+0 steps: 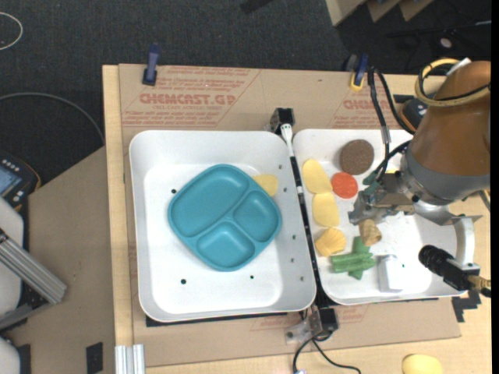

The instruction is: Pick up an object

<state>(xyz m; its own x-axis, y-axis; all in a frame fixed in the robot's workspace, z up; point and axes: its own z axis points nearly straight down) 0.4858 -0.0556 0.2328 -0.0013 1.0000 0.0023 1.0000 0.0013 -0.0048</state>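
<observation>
Tan object (pixel 370 233): a small brownish lump in the right bin (pixel 405 287), directly under the gripper's fingertips; too small and too covered to tell its long axis or which way it points
Gripper (pixel 368 218): low over the right bin's middle, reaching in from the right on the grey and orange arm (pixel 452 131); its dark fingers sit just above or against the tan object, and whether they are spread, closed or clamped on it cannot be told
Green toy (pixel 352 260): just below the tan object, long axis roughly left to right with a slight tilt, a stub sticking up toward the gripper
Yellow-orange piece (pixel 330 242): left of the green toy, near the bin's left wall
Two yellow pieces (pixel 316 176): stacked along the left side of the right bin, the upper one tilted, the lower one (pixel 325 208) nearly upright in the view
Red ball (pixel 345 185): between the yellow pieces and the gripper, just up and left of the fingers
Brown disc (pixel 357 156): at the far side of the bin, above the red ball
White block (pixel 387 272): right of the green toy, near the front wall
Left bin (pixel 148 271): holds a teal divided plate (pixel 224 216) lying flat and turned at a slant, with a yellow piece (pixel 266 183) touching its upper right edge
</observation>
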